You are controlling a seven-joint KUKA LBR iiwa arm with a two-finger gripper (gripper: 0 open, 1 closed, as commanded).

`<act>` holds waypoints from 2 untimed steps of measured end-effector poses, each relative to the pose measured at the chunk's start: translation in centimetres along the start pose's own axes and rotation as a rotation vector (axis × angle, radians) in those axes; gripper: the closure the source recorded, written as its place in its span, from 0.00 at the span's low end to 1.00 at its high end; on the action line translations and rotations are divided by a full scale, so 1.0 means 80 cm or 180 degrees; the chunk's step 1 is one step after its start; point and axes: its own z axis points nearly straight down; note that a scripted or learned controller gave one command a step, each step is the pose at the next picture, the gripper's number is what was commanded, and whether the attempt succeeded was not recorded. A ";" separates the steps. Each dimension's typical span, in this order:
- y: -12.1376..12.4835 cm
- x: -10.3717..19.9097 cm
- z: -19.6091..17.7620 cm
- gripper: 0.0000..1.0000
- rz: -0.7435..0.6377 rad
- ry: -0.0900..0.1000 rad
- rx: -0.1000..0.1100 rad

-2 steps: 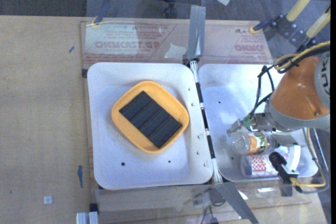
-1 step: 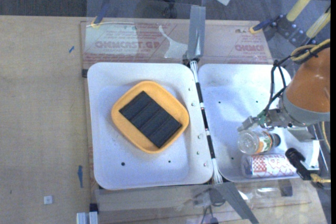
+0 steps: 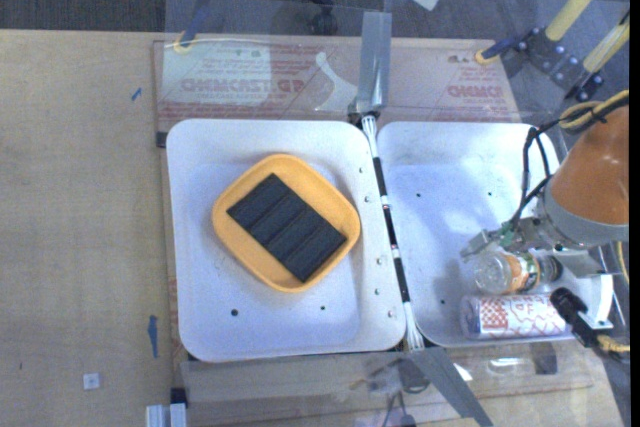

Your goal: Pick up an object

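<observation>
In the right bin, a small clear bottle with an orange label lies on its side near the front right corner. Just in front of it lies a red-and-white patterned packet, against the bin's front wall. My gripper is low over the bottle, right at its top end, and the grey arm with its orange band hides the bin's right side. In the left bin, a yellow-orange dish with a black ribbed slab on it rests near the middle.
A clear acrylic sheet and a grey divider bar stand behind the bins. Cables hang from the arm over the right bin. The wooden bench stretches to the left.
</observation>
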 end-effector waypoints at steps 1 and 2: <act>0.001 -0.058 -0.004 0.00 0.0568 0.0065 0.0145; -0.010 -0.054 0.004 0.00 0.0526 0.0041 0.0046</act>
